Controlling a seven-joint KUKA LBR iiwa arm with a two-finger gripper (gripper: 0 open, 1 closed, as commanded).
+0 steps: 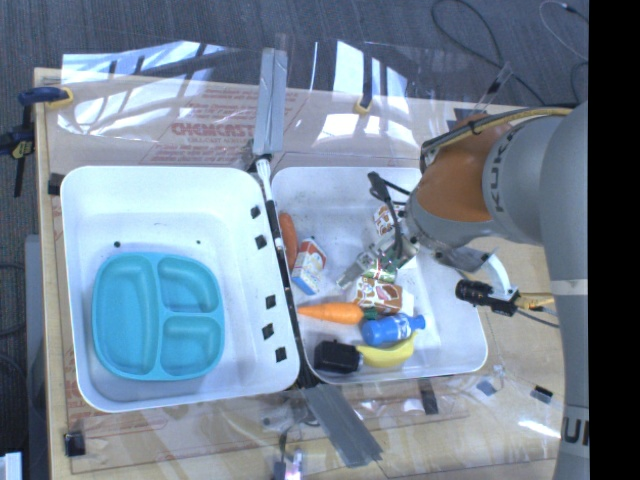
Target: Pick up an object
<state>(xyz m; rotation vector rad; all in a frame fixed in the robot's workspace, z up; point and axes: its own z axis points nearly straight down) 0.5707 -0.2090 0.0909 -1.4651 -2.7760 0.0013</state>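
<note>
Lowered into the right bin [455, 353], the end effector [385, 258] hovers over a printed packet [378, 290]; whether it is wide or narrow, I cannot tell. Judged step: descent to grasp. Next, closing squarely on the packet, clear of the carrot [332, 314].

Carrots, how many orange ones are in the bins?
1 for sure: the carrot lies in the right bin, beside the banana. More could hide under the arm.
</note>
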